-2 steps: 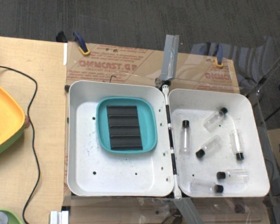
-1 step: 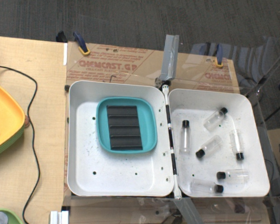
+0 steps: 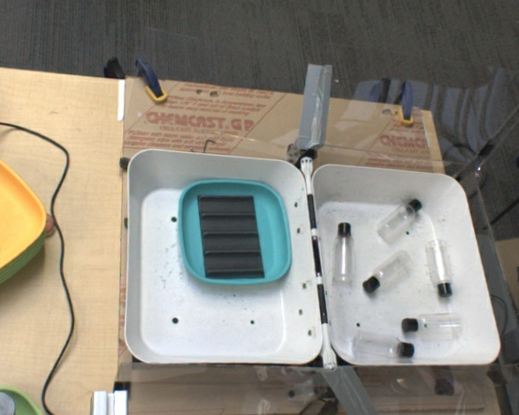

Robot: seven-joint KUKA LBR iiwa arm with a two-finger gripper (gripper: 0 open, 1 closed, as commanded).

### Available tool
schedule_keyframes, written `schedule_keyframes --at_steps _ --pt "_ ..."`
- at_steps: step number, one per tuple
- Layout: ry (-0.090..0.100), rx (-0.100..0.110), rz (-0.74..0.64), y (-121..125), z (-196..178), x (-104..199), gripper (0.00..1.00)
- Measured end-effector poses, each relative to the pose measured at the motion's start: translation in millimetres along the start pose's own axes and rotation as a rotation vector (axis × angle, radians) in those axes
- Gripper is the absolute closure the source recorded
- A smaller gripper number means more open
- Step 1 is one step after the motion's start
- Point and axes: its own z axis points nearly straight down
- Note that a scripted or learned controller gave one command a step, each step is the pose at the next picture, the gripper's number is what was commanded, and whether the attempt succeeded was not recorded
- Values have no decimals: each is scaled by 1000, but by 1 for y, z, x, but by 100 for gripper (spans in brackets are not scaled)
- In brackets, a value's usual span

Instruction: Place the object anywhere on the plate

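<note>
Dark carpet lies behind a wooden tabletop (image 3: 61,259) bearing two white bins. In the camera view, the left bin (image 3: 147,301) holds a teal plate (image 3: 279,239) with a dark ribbed insert; the right bin (image 3: 468,261) holds six clear vials with black caps, scattered apart. A sound first step, I judge, is picking an isolated vial, such as the upright-lying one (image 3: 342,250) nearest the divider. The hand's state I cannot tell.

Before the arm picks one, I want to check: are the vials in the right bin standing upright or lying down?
Lying down. The vials rest on their sides across the right bin.
</note>
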Motion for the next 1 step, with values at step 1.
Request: schedule_keyframes --at_steps 1 --pt "1 -1 122 8 0 14 0"
